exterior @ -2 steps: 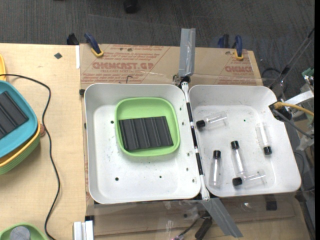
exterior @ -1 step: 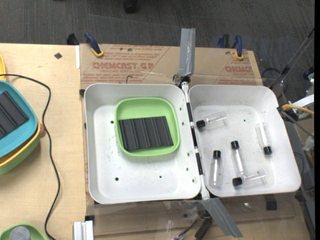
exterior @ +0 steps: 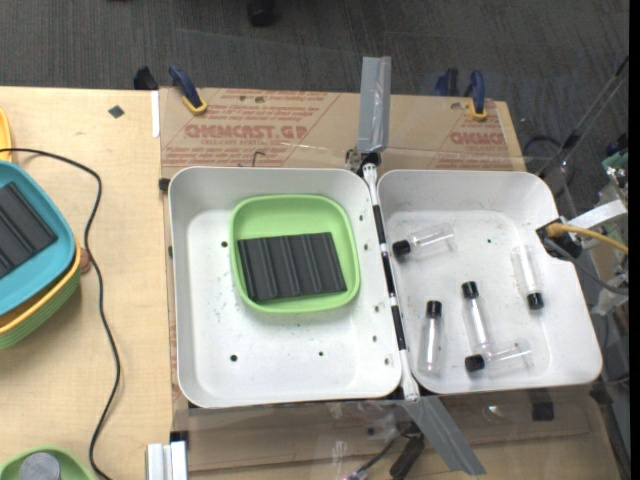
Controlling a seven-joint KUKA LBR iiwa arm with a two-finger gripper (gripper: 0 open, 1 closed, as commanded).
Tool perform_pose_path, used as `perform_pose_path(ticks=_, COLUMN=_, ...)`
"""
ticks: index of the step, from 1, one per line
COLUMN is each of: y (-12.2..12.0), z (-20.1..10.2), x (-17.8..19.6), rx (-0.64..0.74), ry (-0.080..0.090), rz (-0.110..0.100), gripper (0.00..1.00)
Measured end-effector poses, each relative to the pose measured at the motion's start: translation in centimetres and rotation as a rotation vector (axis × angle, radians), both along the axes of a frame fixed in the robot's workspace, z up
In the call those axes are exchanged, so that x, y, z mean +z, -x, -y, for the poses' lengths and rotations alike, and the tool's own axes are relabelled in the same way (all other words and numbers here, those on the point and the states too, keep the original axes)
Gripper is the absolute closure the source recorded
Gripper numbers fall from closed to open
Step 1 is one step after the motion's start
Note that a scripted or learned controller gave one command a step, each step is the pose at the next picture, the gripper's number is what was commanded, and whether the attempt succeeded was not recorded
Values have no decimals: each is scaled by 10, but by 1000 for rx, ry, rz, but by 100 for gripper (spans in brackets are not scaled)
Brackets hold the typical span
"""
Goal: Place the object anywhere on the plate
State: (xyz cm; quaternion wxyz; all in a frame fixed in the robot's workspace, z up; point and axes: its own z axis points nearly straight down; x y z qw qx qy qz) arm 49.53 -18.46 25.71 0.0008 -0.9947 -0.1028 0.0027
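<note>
Five clear vials, bodies faint | green plate | teal stack cut off

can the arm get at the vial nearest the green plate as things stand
Probably yes. That vial lies alone at the top left of the right bin, apart from the other vials, with nothing over it. The green plate sits in the left bin.

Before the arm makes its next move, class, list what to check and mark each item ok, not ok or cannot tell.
1. Green plate sits in the left bin: ok.
2. Plate has room on its dark ribbed insert: ok.
3. Five capped vials lie in the right bin: ok.
4. Nearest vial lies apart from the others: ok.
5. A vial is on the plate: not ok.
</note>
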Motion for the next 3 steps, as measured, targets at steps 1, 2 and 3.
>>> perform_pose_path(ticks=1, y=1, z=38, x=3, rx=-6, ry=1, rz=0, gripper=0)
perform_pose_path(ticks=2, y=12, z=38, x=3, rx=-7, ry=0, rz=0, gripper=0)
perform_pose_path(ticks=3, y=18, z=11, x=8, rx=-3, ry=0, rz=0, gripper=0)
